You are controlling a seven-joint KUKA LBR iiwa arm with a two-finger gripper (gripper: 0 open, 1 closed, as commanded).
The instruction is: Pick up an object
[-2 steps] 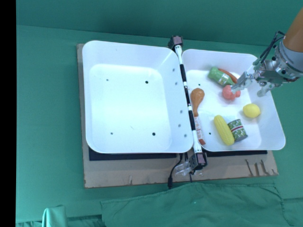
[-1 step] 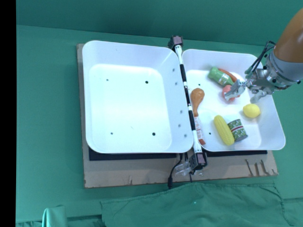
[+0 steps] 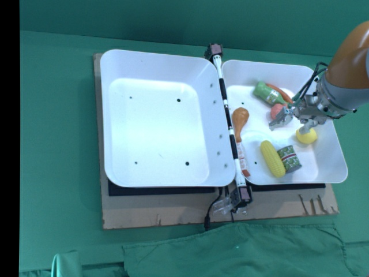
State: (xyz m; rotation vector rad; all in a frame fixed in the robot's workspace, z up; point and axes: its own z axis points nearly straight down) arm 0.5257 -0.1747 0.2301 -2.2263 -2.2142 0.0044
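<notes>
The right bin point(image 3: 328, 172) holds several toy foods. A green bottle point(image 3: 267, 93) lies at the back with an orange carrot point(image 3: 281, 90) beside it. A brown drumstick point(image 3: 239, 118) lies near the divider, and a yellow corn cob point(image 3: 272, 158) and a green can point(image 3: 289, 158) sit near the front. My gripper point(image 3: 294, 123) hangs low over the bin's right half, open, with bare bin floor between its fingers. One finger point(image 3: 281, 119) overlaps a red fruit point(image 3: 275, 109). The other stands over a yellow lemon point(image 3: 307, 136).
The left bin point(image 3: 155, 126) sits beside the right one, with a black-and-white rail point(image 3: 228, 120) between them. Both rest on a cardboard sheet point(image 3: 161, 215) on green cloth. The grey arm with its orange band point(image 3: 351, 56) comes in from the right.
</notes>
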